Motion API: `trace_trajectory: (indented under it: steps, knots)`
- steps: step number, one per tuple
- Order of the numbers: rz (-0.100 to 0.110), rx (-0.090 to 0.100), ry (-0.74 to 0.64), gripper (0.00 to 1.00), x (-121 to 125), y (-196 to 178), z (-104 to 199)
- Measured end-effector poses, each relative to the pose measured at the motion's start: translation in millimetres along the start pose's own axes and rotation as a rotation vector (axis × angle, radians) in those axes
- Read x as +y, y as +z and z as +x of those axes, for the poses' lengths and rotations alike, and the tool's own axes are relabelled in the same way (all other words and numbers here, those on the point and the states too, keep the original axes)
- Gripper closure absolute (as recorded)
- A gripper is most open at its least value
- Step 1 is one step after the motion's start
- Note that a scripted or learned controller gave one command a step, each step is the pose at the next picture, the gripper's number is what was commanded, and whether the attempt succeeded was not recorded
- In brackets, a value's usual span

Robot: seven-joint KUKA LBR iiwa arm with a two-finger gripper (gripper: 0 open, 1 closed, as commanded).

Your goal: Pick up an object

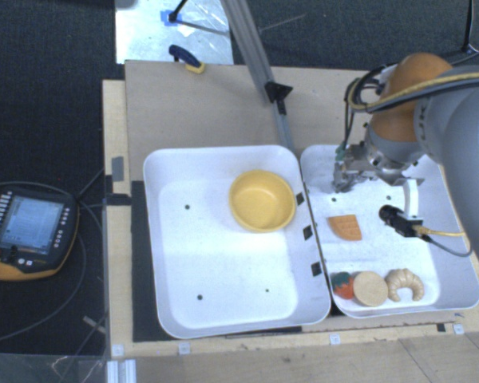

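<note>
Hovering at the right bin's [455, 214] upper edge, the gripper [345, 178] (finger state cannot be told) is best lowered squarely over the orange cracker [345, 227] just below.

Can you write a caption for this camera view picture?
Robot gripper hovers over the right bin of toy food; a yellow bowl sits in the left bin.

A: Is any writing showing up that you can read?

B: Nothing is coming through. The orange-and-grey handheld control pendant [24, 234], lying on the dark floor off the bench's left edge, is showing a lit screen, but its contents are blurring into pale patches.

A: And its buttons?

B: They are appearing as tiny dots, with no legible marks. The two shallow white plastic bins [223, 309] are carrying no labels I can make out.
</note>
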State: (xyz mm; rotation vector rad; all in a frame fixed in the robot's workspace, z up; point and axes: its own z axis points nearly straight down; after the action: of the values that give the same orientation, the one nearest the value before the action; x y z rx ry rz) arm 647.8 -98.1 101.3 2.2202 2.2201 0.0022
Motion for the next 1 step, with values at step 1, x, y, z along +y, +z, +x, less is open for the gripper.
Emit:
trace_trajectory:
  steps: [1]
  knots:
    - [-0.002,0.0,0.0,1.0,1.6,-43.0,-3.2]
